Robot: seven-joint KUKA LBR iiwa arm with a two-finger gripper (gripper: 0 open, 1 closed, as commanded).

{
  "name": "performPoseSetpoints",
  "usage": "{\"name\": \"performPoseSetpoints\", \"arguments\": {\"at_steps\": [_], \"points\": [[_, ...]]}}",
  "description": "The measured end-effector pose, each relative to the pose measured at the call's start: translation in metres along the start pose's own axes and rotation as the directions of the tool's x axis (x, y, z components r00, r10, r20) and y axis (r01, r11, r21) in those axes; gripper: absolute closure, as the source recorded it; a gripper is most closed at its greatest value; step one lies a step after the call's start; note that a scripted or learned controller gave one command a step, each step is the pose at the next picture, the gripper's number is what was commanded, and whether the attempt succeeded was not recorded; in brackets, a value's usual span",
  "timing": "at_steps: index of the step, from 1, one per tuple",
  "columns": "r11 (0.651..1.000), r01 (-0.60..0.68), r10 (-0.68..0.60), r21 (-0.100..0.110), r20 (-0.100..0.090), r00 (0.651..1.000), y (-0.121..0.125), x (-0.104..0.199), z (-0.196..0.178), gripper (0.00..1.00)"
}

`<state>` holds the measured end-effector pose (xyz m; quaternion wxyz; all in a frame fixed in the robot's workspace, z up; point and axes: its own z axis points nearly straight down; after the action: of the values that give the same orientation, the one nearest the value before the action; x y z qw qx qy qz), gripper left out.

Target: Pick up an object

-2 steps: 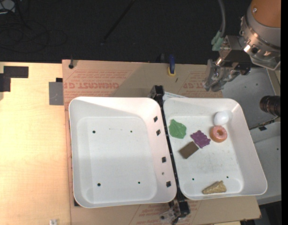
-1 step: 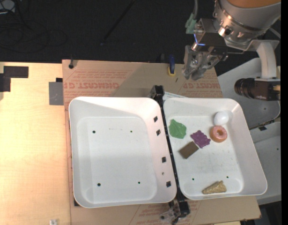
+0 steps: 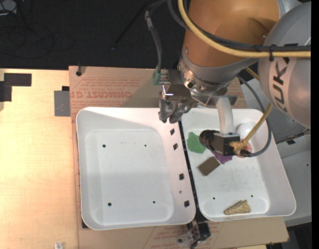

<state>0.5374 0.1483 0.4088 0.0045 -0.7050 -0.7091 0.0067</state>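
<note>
Looking down on the bench, we see the gripper hanging low over the far end of the wall between the two bins, with the big orange wrist just above it. It hangs over the rim and not over any object, so we judge that the arm is only positioning itself and has not started a real grasp. Nothing is visible between its tips. Whether it is released or clenched we cannot tell, because it is dark and small here.

The things to pick lie in the right bin: a green piece near the dividing wall, a brown block beside a purple object, and a tan wedge near the front edge. The left bin lies next to it. The green piece is closest to the gripper, so it seems the easiest target.
</note>
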Motion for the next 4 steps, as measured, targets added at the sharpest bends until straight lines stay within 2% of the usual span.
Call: {"name": "performPoseSetpoints", "arguments": {"at_steps": [1,2,3,4], "points": [[1.000,-0.008,0.008,-0.001,0.001,1.000,-0.044,-0.034,0.068,1.00],[1.000,-0.006,0.006,-0.026,-0.005,1.000,-0.037,-0.045,-0.055,1.00],[1.000,-0.002,0.002,-0.015,-0.003,1.000,-0.046,0.004,-0.084,1.00],[1.000,-0.001,0.001,-0.017,-0.004,1.000,-0.034,0.054,-0.131,1.00]]}}
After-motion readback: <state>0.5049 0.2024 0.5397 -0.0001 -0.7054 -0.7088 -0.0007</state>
